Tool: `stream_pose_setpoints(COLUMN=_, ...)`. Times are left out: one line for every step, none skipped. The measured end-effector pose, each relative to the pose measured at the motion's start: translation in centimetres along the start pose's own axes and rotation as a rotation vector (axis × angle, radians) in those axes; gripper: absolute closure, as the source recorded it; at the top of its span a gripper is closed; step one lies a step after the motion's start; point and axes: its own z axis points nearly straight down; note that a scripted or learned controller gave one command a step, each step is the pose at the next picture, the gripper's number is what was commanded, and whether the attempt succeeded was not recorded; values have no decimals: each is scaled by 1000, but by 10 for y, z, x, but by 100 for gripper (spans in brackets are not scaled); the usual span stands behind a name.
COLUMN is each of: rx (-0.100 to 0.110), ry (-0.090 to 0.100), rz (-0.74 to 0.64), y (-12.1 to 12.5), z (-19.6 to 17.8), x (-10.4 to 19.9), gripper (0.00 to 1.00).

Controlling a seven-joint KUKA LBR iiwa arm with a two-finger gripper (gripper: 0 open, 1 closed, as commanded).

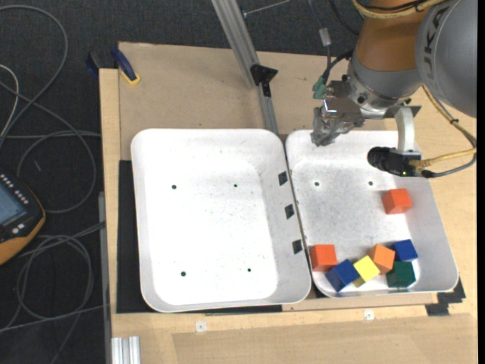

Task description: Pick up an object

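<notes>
End effector (327, 131) hung over far edge of right bin (439, 226), near its back-left corner; finger state impossible to tell, nothing seen between them. Grey arm (455, 36) with orange band (394, 21) reached in from upper right. Right bin held seven blocks: lone orange block (396, 201) mid-right, well apart from end effector; second orange block (323, 256) near front-left; cluster along front wall of dark blue block (342, 274), yellow block (366, 268), third orange block (383, 257), blue block (405, 249), green block (401, 275), packed close or touching. Left bin (151, 203) sat just beside right bin on desk (189, 82). Black cables (38, 203) and handheld pendant (15, 218) lay on floor at left.
</notes>
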Motion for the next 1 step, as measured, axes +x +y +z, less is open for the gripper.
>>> stream_pose_setpoints(rx=5, ry=0, rz=0, y=7, z=18, x=53, gripper=100)
